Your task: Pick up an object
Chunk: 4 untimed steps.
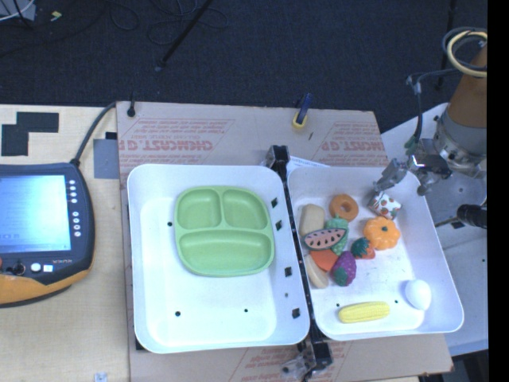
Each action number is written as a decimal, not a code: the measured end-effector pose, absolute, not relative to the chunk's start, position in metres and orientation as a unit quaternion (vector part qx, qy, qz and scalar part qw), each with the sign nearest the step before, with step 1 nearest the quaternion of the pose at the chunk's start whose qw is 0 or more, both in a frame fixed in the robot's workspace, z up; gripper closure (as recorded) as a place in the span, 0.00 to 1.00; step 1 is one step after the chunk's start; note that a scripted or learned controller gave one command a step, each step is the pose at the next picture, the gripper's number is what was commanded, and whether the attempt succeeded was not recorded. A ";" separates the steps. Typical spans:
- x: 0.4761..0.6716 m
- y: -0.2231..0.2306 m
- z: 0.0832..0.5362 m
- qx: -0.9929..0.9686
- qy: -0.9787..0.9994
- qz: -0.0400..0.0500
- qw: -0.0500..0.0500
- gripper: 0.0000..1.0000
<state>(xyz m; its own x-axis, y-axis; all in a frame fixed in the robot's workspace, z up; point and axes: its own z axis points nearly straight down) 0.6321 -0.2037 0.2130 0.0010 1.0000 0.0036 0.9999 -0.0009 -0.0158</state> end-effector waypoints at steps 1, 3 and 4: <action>0.635 -0.204 0.222 -0.707 -0.707 0.001 0.001 0.00; 0.645 -0.202 0.118 -0.705 -0.709 0.001 -0.003 0.00; 0.648 -0.203 0.118 -0.706 -0.708 -0.003 -0.008 0.00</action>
